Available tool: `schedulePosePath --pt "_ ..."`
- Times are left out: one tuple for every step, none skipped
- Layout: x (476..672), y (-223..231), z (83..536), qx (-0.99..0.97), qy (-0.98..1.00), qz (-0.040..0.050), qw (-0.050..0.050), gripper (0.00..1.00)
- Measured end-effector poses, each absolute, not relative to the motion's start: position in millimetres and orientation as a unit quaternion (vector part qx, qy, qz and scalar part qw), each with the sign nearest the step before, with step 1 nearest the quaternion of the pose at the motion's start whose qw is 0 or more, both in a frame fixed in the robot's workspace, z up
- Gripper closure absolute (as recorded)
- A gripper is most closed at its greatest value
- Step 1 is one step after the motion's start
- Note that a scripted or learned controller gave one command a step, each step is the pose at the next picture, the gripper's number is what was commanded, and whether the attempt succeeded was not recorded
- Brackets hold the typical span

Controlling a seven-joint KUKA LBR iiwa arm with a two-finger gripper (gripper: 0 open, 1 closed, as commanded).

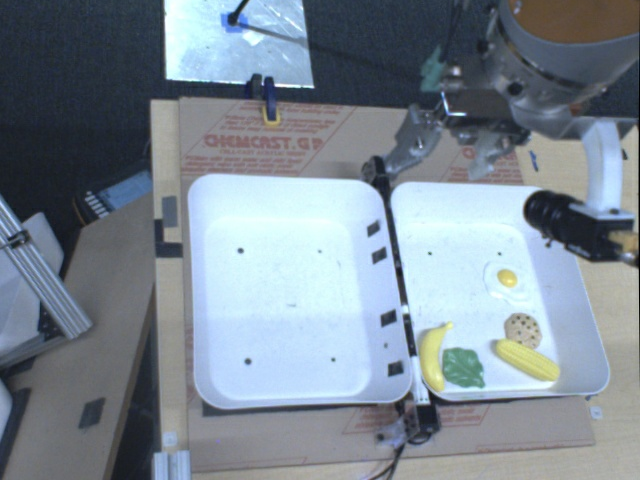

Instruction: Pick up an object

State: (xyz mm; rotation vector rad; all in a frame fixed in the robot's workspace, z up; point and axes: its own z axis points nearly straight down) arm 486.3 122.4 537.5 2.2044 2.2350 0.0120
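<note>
Gripper (445,158): hanging over the far edge of the right bin (450,253), keeping its fingers apart, gripping nothing. Toys: lying well apart from it, sitting at the near end of that bin. Egg (507,279): resting farthest back. Cookie (522,329): sitting just near of the egg. Corn (527,360): lying near the cookie. Banana (432,356): curving by the left wall, touching a green leaf (463,367).

Red "CHEMCAST" print on the brown board (265,140).
</note>
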Motion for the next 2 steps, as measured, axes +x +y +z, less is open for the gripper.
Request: schedulePosePath --pt "486.4 122 535 0.705 0.709 0.0014 0.001 0.00" --pt "486.3 135 535 0.705 0.709 0.0014 0.000 0.00"
